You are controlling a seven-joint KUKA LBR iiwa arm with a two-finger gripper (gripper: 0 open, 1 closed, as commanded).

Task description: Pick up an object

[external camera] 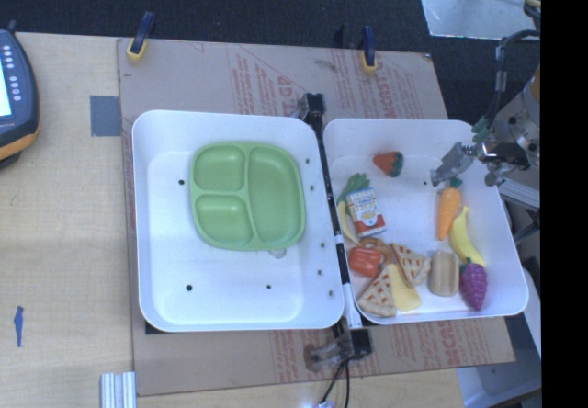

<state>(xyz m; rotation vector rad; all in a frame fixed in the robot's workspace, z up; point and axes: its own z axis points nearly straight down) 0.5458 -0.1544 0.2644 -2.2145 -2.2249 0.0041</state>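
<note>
Camera view: two bins, food at right, gripper over the right bin's far edge

Camera view starts at far left with a handheld controller (13, 89), dark with an orange rim, lying on the wooden bench (55, 241). A grey tape patch (105, 115) sits beside it, and a small blue mark (18, 324) lies lower down. A cardboard sheet (276, 75) is clamped to the bench by two blue-and-yellow clamps, one (141, 37) at its far left corner, one (367, 50) further right.

On the sheet stand two white bins, touching along a black hinge strip. The left bin (165, 296) holds one green plate (248, 196) with three compartments, lying flat toward the far side.

The right bin (413, 135) holds the toy food. One strawberry (389, 163) lies alone near the far wall. Along the left wall sit a green leafy piece (354, 187), a small carton (365, 209) and a red pepper (365, 260). Near the front wall are two waffle wedges (393, 279), touching, a beige cylinder (443, 273) and one purple grape bunch (473, 285). One carrot (447, 210) lies upright in the picture, a banana (463, 236) just beside it.

The gripper (469, 163) hangs over the bin's far right corner, just above the carrot's top; whether its fingers are apart or together I cannot tell. Nothing blocks the carrot or the strawberry.
</note>
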